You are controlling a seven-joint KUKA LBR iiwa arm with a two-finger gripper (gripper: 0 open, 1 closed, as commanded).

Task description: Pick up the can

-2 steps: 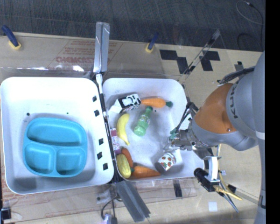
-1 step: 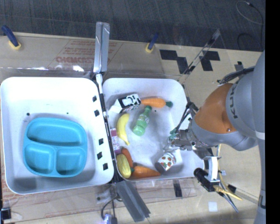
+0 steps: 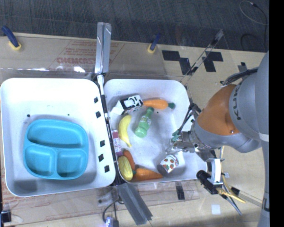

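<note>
The can [image 3: 169, 164] is short and white with red and green spots. It lies tilted near the front right corner of the right bin [image 3: 180, 91]. My gripper [image 3: 175, 148] hangs just above the can's upper right edge, close to it or touching it; I cannot tell which. The grey wrist and orange band [image 3: 217, 117] reach in from the right, over the bin's right wall.
The right bin also holds a green bottle [image 3: 143, 125], a banana [image 3: 125, 129], a carrot [image 3: 155, 104] at the back, a black-and-white item [image 3: 131, 102], a corn cob [image 3: 125, 167] and another carrot [image 3: 146, 174] beside the can. A blue divided plate [image 3: 54, 149] lies in the left bin [image 3: 14, 91].
</note>
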